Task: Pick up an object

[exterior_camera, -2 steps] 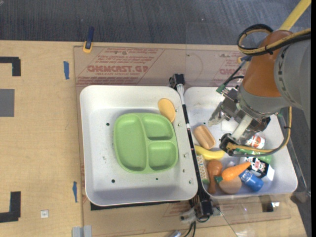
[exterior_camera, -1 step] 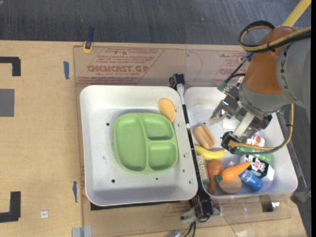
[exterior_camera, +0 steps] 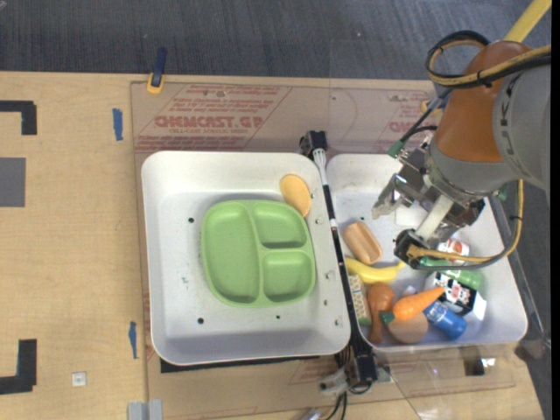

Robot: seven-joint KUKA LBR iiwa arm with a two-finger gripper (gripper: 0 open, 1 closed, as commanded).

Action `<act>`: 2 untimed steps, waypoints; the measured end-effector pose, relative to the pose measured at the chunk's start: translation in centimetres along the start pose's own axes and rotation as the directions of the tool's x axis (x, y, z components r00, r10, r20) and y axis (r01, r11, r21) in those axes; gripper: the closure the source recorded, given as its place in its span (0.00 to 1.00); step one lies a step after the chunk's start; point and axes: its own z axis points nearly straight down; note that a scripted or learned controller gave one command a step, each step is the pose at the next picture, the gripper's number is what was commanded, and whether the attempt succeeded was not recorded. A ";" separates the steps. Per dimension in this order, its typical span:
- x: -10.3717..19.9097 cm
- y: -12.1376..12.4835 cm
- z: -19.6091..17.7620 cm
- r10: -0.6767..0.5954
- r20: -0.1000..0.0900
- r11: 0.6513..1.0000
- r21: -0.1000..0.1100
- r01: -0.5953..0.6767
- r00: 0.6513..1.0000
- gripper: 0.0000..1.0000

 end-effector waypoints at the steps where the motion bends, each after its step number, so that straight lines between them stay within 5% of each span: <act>1: 0.1 0.0 -0.9 -0.003 0.000 1.000 0.000 0.003 1.000 1.00; 2: 0.2 0.0 -1.9 -0.006 0.000 1.000 0.000 0.006 1.000 1.00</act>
